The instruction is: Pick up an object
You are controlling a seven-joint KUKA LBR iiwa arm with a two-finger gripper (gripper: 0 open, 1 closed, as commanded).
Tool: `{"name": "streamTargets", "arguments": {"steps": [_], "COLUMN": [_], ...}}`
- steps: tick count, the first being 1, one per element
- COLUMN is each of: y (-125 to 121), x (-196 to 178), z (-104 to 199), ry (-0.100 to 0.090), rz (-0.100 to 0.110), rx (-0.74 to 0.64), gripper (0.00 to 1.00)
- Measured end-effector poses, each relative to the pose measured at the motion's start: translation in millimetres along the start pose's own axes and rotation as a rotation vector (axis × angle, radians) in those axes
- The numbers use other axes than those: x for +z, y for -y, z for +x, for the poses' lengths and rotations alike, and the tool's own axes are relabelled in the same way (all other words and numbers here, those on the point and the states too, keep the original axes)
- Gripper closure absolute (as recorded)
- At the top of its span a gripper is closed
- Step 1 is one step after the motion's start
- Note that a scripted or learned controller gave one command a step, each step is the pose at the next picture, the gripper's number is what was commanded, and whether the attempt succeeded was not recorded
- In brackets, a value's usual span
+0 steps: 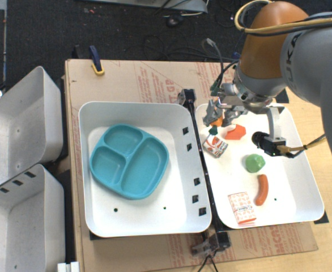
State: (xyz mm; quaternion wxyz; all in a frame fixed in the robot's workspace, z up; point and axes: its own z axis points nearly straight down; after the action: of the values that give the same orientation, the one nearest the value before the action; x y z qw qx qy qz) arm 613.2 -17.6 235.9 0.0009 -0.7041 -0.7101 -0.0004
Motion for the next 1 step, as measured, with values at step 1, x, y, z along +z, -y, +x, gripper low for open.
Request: {"name": "streamTargets", "arguments": {"steps": [1], "y": [13.6], "x": [5.0], "z": [52.8], "ry": [0.000], "rz": [0.003], "rx": [0.001], "gripper": [1.00]}}
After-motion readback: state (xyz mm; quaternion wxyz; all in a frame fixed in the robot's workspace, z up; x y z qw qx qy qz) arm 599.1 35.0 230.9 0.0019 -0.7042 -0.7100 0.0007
